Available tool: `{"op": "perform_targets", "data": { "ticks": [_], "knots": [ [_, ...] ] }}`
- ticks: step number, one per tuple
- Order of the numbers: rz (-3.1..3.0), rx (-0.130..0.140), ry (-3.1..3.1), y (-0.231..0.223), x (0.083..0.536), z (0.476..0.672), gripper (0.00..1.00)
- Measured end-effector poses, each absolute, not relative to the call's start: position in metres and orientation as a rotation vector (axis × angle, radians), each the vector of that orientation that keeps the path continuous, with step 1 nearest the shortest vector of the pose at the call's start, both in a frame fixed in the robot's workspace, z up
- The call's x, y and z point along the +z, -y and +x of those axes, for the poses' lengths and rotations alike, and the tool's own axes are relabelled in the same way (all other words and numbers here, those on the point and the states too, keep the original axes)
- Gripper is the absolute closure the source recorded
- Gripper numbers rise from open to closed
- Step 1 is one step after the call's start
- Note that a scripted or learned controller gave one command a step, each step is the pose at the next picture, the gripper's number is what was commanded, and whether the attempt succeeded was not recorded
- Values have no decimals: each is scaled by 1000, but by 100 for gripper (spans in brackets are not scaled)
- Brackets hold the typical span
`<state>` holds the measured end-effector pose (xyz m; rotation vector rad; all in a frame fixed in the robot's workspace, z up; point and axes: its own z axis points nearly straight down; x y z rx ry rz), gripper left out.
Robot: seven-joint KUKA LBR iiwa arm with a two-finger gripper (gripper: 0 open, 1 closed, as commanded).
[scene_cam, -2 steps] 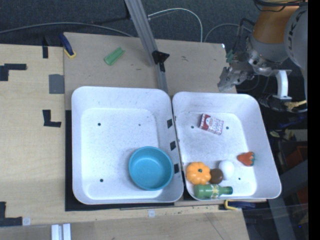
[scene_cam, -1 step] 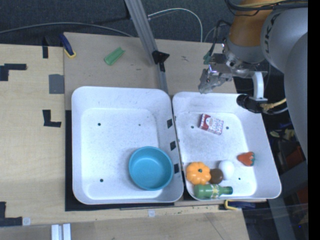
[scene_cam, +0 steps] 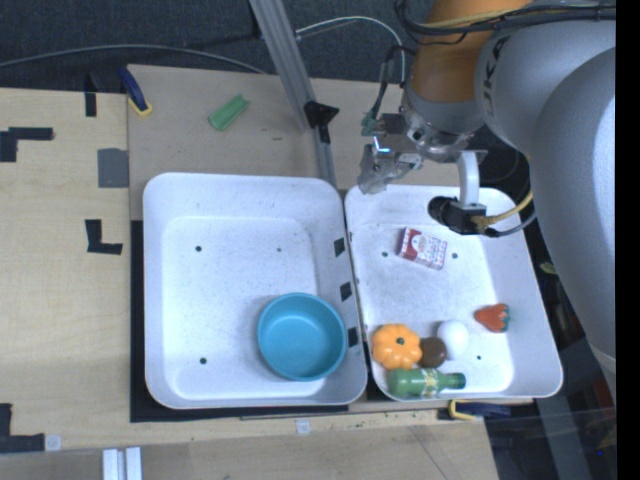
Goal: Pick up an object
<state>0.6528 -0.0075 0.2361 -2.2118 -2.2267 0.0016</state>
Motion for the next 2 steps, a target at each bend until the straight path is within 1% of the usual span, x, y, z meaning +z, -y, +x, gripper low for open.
{"op": "perform_targets", "data": {
  "ticks": [1,2],
  "knots": [
    [-2214,1,2227,-41,226,662,100],
    [-2212,1,2227,-97,226,654,100]
  ]
}}
